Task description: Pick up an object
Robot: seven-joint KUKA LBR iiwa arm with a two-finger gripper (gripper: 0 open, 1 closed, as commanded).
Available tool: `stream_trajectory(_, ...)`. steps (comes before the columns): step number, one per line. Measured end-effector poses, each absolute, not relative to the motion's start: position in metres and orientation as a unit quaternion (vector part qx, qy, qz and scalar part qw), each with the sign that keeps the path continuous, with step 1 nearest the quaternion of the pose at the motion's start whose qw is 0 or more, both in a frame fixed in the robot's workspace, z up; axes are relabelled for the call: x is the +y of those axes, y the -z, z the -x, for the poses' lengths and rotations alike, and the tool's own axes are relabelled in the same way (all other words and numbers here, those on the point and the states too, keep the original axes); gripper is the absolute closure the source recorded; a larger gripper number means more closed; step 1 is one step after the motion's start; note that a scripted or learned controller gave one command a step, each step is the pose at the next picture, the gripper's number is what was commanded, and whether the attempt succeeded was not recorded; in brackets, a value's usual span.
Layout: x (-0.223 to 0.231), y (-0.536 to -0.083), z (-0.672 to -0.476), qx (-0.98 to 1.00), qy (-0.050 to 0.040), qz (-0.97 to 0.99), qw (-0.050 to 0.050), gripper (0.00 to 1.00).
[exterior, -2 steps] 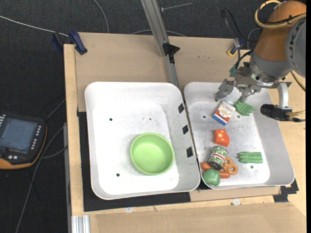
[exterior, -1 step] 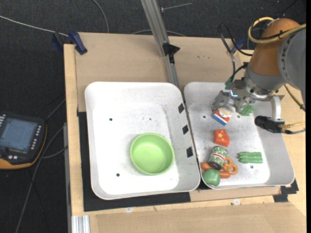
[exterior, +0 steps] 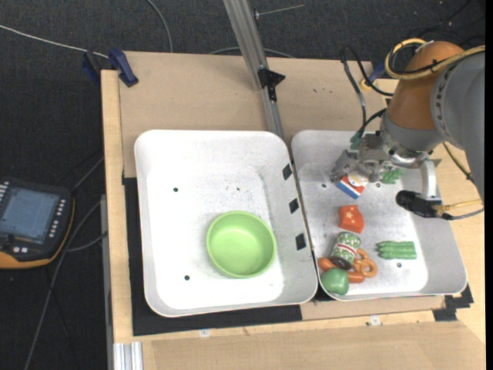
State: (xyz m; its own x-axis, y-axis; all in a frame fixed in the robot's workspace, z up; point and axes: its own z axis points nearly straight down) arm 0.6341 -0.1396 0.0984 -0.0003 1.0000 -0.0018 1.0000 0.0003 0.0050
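Note:
My gripper hangs low over the back part of the right bin, on the grey arm with its orange band. Right below its tip lies a small white, red and blue object; whether the gripper touches it I cannot tell. A small green piece shows just right of the gripper. Nearer the front lie a red object, a striped can, an orange ring-shaped piece, a green pepper and a green ridged object.
The left bin holds a light green bowl near its front right. A metal pole rises behind the bins. Black clips sit along the divide between the bins. A handheld pendant lies off the bench at left.

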Motion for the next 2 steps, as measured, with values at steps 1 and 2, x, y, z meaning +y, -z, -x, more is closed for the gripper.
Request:
stream_trajectory(1,-0.14,-0.112,-0.636,0.707,-0.0032,-0.707,0.005,1.0)
stream_trajectory(2,-0.144,-0.155,-0.637,0.707,-0.0012,-0.707,0.002,1.0)
